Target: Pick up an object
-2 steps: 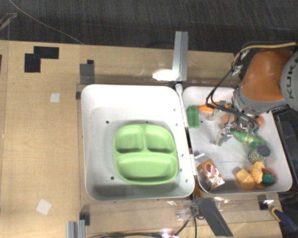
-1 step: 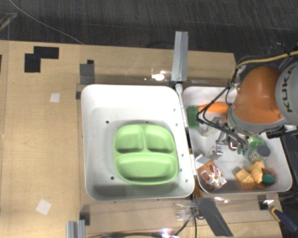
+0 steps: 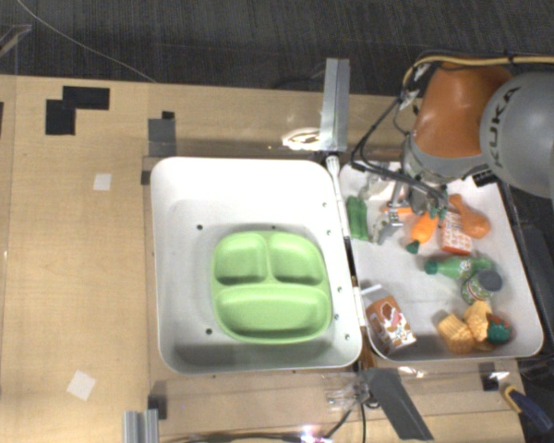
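Orange toy (image 3: pixel 423 228), under end effector (image 3: pixel 408 212)

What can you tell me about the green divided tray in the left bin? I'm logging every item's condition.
The green divided tray is a light green piece that looks like smooth plastic, with rounded corners and three compartments: two small ones at the far side and one wide one nearer the camera. It lies flat and upright, near the middle of the left bin, resting on the bin floor with nothing else touching it.
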`<state>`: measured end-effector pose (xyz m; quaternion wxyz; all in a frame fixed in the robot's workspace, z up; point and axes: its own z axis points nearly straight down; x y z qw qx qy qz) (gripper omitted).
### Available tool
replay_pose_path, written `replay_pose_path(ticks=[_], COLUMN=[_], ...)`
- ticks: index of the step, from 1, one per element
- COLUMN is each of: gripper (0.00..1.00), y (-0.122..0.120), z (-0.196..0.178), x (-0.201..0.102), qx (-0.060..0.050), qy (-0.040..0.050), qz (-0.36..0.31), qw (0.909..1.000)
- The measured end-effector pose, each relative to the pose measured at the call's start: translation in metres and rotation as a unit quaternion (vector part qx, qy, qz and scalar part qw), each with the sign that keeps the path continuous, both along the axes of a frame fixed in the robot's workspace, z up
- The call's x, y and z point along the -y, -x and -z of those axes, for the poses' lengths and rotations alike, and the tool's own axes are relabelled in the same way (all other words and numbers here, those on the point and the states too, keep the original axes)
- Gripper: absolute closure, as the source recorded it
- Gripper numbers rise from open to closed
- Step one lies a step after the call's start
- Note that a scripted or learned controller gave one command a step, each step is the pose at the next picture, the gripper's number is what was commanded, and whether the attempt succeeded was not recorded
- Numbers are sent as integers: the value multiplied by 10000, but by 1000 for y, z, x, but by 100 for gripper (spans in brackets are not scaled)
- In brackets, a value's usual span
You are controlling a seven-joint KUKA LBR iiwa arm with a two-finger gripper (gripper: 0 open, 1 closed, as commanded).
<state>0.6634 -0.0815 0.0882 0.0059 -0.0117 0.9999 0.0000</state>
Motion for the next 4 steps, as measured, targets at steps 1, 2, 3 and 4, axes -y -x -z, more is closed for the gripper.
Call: replay_pose_path(ticks=[1, 2, 3, 4], gripper=[0, 0, 0, 0], y=[13, 67, 83, 125], z=[0, -2, -2, -3], x=[35, 54, 35, 15], qx=[-3, 7, 26, 41], qy=[17, 19, 20, 18], qz=[-1143, -944, -680, -476], qw=[9934, 9955, 9977, 9989])
